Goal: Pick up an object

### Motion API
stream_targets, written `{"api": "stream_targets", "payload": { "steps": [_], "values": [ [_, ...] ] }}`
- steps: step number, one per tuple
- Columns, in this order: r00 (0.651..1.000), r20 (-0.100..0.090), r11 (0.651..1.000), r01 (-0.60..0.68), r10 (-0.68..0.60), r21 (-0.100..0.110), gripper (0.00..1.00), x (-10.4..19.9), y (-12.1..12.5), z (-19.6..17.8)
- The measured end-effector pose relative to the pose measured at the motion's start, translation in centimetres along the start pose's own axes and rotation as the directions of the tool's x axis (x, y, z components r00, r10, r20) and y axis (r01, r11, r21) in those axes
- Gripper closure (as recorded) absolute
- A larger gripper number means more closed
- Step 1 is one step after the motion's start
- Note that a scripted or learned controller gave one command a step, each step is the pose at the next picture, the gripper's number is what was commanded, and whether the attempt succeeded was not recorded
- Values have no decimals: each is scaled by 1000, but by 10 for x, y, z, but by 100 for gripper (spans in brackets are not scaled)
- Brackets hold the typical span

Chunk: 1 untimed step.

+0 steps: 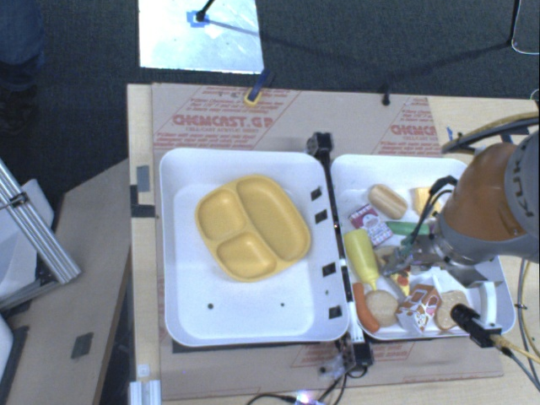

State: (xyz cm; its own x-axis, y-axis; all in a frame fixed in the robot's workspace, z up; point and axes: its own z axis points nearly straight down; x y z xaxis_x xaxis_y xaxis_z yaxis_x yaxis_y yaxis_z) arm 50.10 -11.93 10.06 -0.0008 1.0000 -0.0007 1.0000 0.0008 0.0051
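Note:
The right bin (354, 169) holds a pile of toy food: a hot-dog bun (388, 199), a yellow bottle (363, 256), a red-and-white packet (367, 218), a carrot (364, 308), a round cookie (381, 307) and a printed wrapper (419, 302). My gripper (403, 260) reaches in from the right and is low over the middle of this pile, just right of the yellow bottle. Its tips are lost among the objects. A green piece (403, 228) pokes out beside the wrist.
The left bin (181, 310) holds a yellow three-compartment plate (251, 224). A black divider with clips (331, 226) runs between the bins. The arm's orange band (489, 197) and grey wrist cover the right bin's right half. Cables trail at the front right.

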Motion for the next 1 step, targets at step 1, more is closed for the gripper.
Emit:
{"api": "stream_targets", "payload": {
  "steps": [1],
  "values": [
    [1000,1,1000,3,-3,-1,100,-2,5,-43]
  ]
}}
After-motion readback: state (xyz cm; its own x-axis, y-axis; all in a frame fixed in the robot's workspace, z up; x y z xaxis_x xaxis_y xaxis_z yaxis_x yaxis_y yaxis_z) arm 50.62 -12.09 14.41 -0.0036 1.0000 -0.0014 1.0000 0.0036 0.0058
